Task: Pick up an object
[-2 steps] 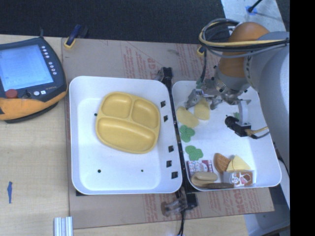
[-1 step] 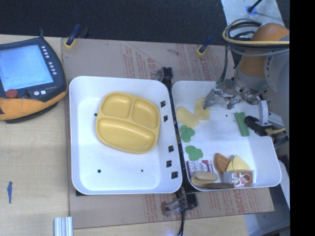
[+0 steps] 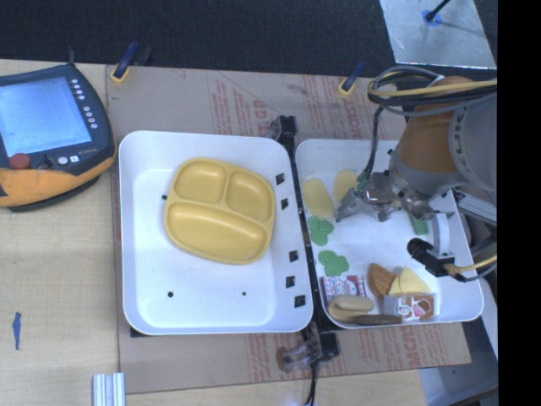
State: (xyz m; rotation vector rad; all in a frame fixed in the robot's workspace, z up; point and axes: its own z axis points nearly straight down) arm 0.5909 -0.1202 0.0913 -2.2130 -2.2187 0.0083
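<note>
My gripper (image 3: 365, 211) hangs over the upper middle of the right bin (image 3: 382, 152), its fingers spread open with nothing between them. One fingertip (image 3: 345, 211) points toward a pale yellow piece (image 3: 317, 197); a second pale yellow piece (image 3: 344, 182) lies just behind it. Two green leafy pieces (image 3: 319, 229) (image 3: 332, 263) sit on the bin floor to the gripper's lower left. Along the bin's near edge lie a small carton (image 3: 353, 285), a bread roll (image 3: 348, 305), a brown piece (image 3: 380, 278), a yellow wedge (image 3: 411, 281) and another carton (image 3: 412, 308).
The left bin (image 3: 144, 227) holds a yellow divided plate (image 3: 221, 209). A black clamp bar (image 3: 296, 227) runs between the bins. A teach pendant (image 3: 46, 129) rests on the bench at far left. The arm's cable (image 3: 439, 260) loops over the right bin's right side.
</note>
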